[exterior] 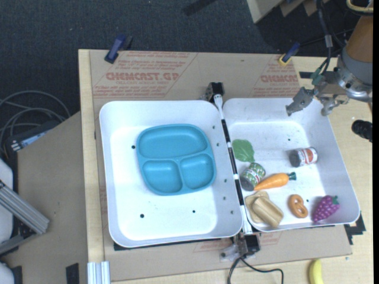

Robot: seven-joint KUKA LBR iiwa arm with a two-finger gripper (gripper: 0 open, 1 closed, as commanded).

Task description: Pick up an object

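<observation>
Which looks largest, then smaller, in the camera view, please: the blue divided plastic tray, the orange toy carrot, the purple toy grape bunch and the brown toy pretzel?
1. Blue divided plastic tray, by far the largest.
2. Orange toy carrot.
3. Purple toy grape bunch and brown toy pretzel: these look too alike to rank, the grapes perhaps slightly bigger.

You're looking at a tan surface [177, 70] with red print, on dark carpet floor [89, 10]. Blue clamp [117, 47] at its far-left corner, cables [29, 120] coiled left. Even light.
</observation>
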